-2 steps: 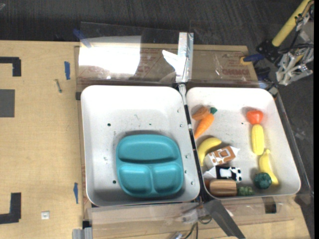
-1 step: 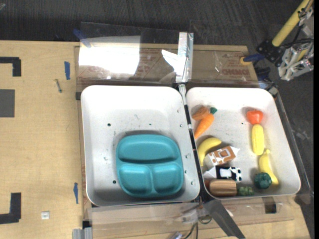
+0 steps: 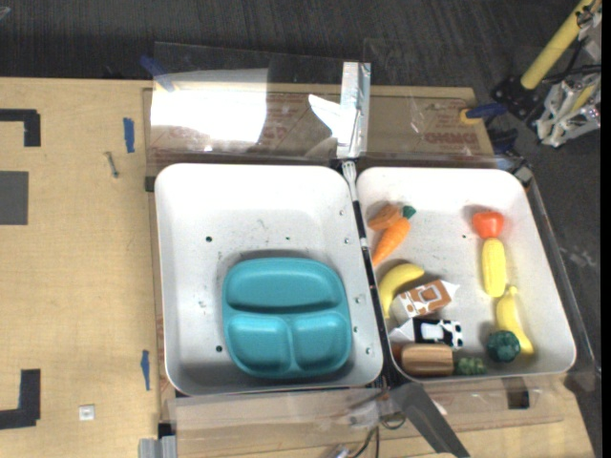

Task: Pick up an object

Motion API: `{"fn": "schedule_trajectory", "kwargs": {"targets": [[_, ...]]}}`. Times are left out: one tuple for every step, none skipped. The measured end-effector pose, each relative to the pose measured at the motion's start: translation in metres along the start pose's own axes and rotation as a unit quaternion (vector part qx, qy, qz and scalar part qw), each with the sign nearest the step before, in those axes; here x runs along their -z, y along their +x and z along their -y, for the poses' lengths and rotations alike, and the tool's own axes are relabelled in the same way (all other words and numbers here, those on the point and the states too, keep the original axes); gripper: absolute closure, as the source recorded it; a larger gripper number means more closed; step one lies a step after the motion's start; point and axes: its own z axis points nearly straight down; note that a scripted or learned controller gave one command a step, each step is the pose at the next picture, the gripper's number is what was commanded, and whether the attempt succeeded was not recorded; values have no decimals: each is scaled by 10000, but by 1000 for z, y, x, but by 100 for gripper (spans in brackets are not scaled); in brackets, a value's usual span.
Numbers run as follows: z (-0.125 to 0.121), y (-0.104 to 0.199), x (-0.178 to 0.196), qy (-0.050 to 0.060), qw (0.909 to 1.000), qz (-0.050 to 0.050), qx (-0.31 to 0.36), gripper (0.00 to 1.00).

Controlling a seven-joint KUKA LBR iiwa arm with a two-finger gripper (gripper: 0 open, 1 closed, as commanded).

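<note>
The right bin (image 3: 449,184) holds several toy foods. An orange carrot (image 3: 389,229) lies at its left side, with a yellow banana (image 3: 399,281) below it. A small brown and white carton (image 3: 426,299) and a black and white carton (image 3: 438,332) sit near the middle front. A brown log-shaped piece (image 3: 426,358) lies at the front edge, next to a small green piece (image 3: 468,364). On the right side are an orange-red piece (image 3: 488,223), a yellow corn-like piece (image 3: 493,267), another yellow piece (image 3: 510,318) and a dark green broccoli (image 3: 503,345).
The left bin (image 3: 191,218) holds a teal divided tray (image 3: 284,315). A clear plastic wall (image 3: 248,113) stands behind the bins. A brown board (image 3: 67,256) covers the bench on the left. A yellow rod and cables (image 3: 563,46) lie at the top right.
</note>
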Motion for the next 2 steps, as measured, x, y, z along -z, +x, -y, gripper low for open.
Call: {"fn": "schedule_trajectory", "kwargs": {"targets": [[1, -2, 13, 31, 10000, 59, -11, 100], [-6, 3, -26, -72, 9997, -123, 199, 100]]}}
